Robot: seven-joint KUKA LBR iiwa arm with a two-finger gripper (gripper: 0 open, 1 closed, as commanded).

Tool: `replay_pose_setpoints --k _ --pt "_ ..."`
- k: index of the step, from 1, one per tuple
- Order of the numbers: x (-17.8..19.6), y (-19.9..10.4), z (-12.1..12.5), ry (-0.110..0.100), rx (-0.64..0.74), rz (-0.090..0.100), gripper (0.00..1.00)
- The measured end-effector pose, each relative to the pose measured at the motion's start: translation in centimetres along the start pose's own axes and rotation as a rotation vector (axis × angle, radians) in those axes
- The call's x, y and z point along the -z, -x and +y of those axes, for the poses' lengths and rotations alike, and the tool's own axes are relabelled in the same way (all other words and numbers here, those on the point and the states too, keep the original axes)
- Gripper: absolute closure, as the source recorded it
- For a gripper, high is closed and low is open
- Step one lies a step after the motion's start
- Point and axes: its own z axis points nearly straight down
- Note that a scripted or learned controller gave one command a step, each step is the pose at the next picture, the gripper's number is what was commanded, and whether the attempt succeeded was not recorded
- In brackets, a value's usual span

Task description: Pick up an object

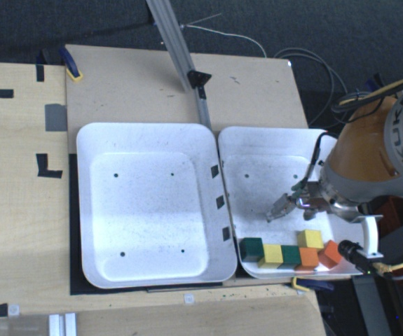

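Camera view: the end effector (285, 207) hung over the bare floor of the right bin (271, 152), nothing between its fingers; whether these stood open could not be told. The blocks (289, 252) sat packed along the rim at five o'clock. Risks, in my judgement: closing on nothing, or fingers jamming where blocks touch each other and the wall.

- One fixed camera above the worktop (138, 82), looking down at a slant.
- Both white bins (89, 208) fit in frame; the arm (369, 152) enters from the right.
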Motion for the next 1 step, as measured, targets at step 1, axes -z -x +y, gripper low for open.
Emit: replay_pose_setpoints --k 1 --pt "7.73 3.28 -0.44 0.018 0.001 -0.005 0.0"
